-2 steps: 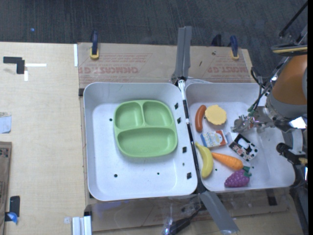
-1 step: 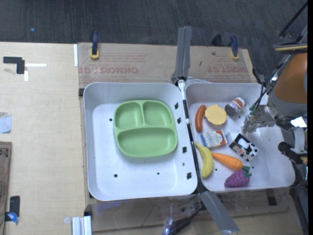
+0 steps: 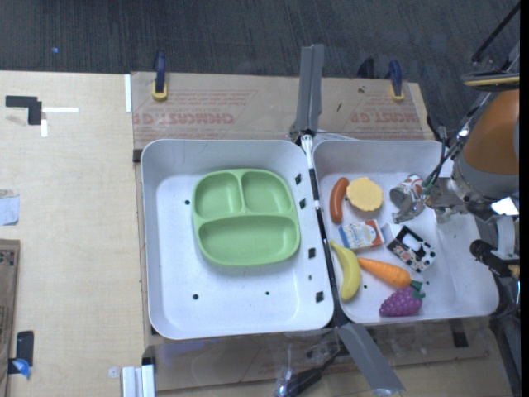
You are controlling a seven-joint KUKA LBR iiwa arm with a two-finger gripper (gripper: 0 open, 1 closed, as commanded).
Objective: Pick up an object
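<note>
Evidently the gripper (image 3: 413, 205) is hanging low over the right bin (image 3: 463, 304), where the toy food is lying crowded, reaching toward a small silvery object (image 3: 407, 192) by the far wall, though whether it is clasping anything I cannot tell.

Both bins (image 3: 157, 222) look like smooth white plastic, slight sheen. Green divided plate (image 3: 246, 217): matt moulded plastic. Toy food at the right bin's front edge, banana (image 3: 347, 270), carrot (image 3: 385, 271), grapes (image 3: 401, 303): plastic-looking, grapes bumpy. Bench top (image 3: 66, 222): pale wood-grain. Brown printed cardboard (image 3: 223, 114) at the bins' far edge, matt. Gripper (image 3: 411, 203): bare grey metal.
</note>
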